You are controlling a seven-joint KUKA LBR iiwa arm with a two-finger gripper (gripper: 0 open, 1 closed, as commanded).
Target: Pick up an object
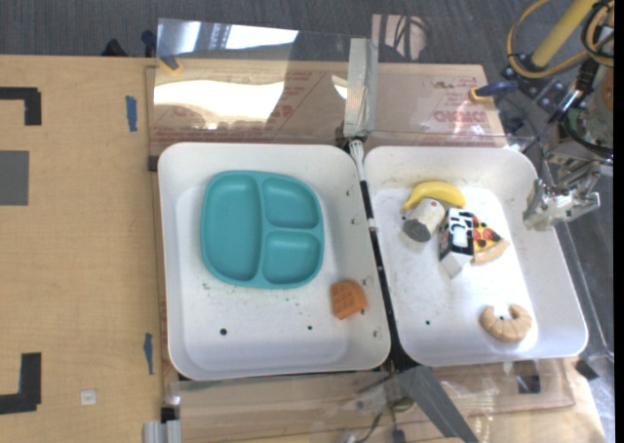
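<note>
From my seat the counter (68,236) carries two white bins: the left bin (185,334) holds a teal divided plate (261,228) and an orange-brown lump (348,299) near its right wall; the right bin (556,324) holds everything I might go for. There, a pizza-slice toy (480,238) lies touching a black-and-white piece (455,232), with a banana (435,195) and a small grey cylinder (418,228) just beside them, and a croissant (506,322) well apart toward the near corner. The claw (558,203) sits at the right bin's far right rim, carrying nothing that I can see; I cannot tell whether it is released or clenched.

My worry is the cluster. I judge a descent there could wedge against two pieces at once, nudge the banana aside, or roll the cylinder away. The claw is also close to the bin wall, so a low sweep inward might clip the rim. The croissant looks the safer pick, though its curve may slip
</note>
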